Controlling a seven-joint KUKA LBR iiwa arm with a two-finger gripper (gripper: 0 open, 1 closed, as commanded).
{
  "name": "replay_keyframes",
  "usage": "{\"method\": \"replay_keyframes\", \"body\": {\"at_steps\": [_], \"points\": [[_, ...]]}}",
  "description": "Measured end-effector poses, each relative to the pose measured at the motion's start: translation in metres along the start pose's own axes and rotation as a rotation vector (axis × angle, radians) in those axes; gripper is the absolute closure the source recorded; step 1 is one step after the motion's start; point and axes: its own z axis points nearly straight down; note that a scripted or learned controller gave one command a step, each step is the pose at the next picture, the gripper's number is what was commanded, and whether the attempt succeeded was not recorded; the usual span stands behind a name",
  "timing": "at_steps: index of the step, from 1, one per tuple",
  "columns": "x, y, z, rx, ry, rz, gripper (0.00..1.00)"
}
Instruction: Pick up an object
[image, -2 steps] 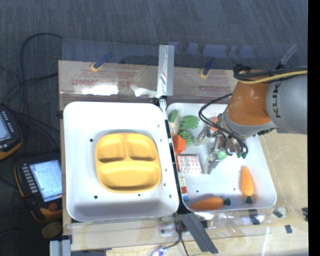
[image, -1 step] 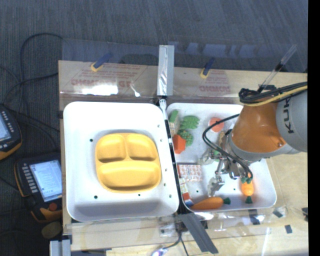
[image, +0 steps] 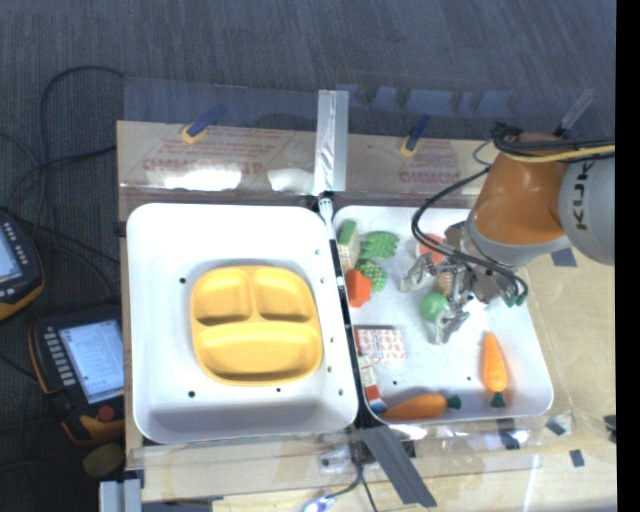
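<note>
You had the pincer (image: 447, 305) down in the right shallow white bin (image: 535, 345), roughly mid-bin, with the grey arm (image: 598, 210) and its orange wrist band (image: 518, 200) reaching in from the right. A small green rounded object (image: 434, 305) sat right at the metal fingertips, touching or nearly so. I couldn't tell whether it was actually between the fingers, or how far apart they stood. It looked too blob-like to give a long axis.

Clutter around it was tight:
- A green leafy plastic vegetable (image: 378, 244) lay near the upper left of that bin, with a second knobbly green piece (image: 371, 270) just below it.
- An orange-red chunky toy (image: 357, 287) sat against the bin's left wall.
- A red-and-white patterned flat packet (image: 380, 344) lay left of and below the pincer, near but apart.
- An orange toy carrot (image: 493, 364) sat to the lower right, long axis running nearly up-down in the view, green end towards the front edge.
- A second orange carrot (image: 417, 405) lay along the front wall, long axis left-right, dark green tip pointing right.

Black cables (image: 440, 200) looped over the bin's rear.

The left white bin (image: 160, 250) held a yellow divided plastic tray (image: 258, 322), well apart from the pincer. Both bins sat side by side on the worktop (image: 150, 145).
</note>
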Motion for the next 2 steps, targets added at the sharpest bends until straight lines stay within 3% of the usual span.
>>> {"method": "replay_keyframes", "body": {"at_steps": [1,2], "points": [[-0.010,0.038,0.003,0.008,-0.011,-0.038,0.00],[0.078,0.007,0.003,0.007,-0.012,0.122,0.00]]}}
